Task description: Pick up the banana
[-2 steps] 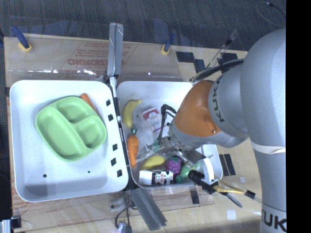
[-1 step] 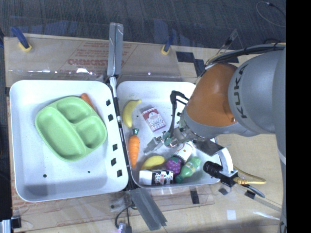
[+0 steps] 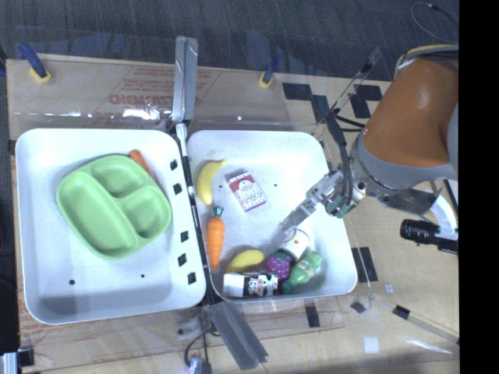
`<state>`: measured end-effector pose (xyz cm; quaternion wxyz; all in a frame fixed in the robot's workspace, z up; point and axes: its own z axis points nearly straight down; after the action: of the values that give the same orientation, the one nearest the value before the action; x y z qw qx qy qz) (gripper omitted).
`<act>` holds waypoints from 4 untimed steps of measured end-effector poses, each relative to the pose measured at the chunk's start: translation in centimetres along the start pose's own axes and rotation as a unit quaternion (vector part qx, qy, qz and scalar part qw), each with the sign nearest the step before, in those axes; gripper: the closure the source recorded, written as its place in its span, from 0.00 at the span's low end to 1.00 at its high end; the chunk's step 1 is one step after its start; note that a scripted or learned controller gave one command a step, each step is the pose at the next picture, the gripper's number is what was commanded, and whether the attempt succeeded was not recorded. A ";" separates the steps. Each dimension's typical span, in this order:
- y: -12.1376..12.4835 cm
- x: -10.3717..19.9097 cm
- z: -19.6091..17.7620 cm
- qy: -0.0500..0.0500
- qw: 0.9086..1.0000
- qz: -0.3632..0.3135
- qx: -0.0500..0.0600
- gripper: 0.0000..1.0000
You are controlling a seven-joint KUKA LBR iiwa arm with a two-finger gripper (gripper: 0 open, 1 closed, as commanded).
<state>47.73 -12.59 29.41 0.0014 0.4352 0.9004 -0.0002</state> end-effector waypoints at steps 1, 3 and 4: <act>0.8 0.3 19.6 -0.005 0.998 -0.066 -0.006 0.00; -0.3 -1.3 19.5 -0.005 0.987 -0.161 -0.006 1.00; 6.4 -1.0 1.7 0.001 0.998 -0.058 0.000 1.00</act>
<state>53.30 -9.40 27.76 0.0008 0.3821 0.9241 0.0000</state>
